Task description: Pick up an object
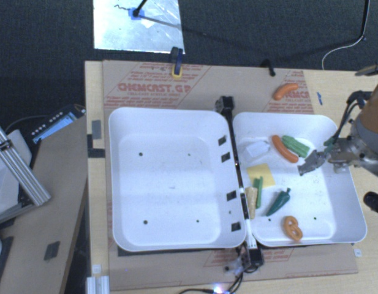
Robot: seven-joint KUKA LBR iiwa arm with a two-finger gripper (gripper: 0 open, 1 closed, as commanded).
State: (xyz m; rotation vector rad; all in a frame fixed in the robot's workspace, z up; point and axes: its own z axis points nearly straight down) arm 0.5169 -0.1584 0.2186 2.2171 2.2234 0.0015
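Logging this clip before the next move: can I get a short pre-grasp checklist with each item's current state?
1. Claw over the right bin: ok.
2. Nothing visibly caught in the claw: ok.
3. A target near the claw: ok; the orange sausage and green pickle lie just to its left in the picture.
4. That target standing apart: not ok; sausage and pickle lie against each other.
5. Claw height above the bin floor: cannot tell.

The bench [146, 75] (cardboard-topped) bears two white bins [170, 176] and a sausage [285, 91].
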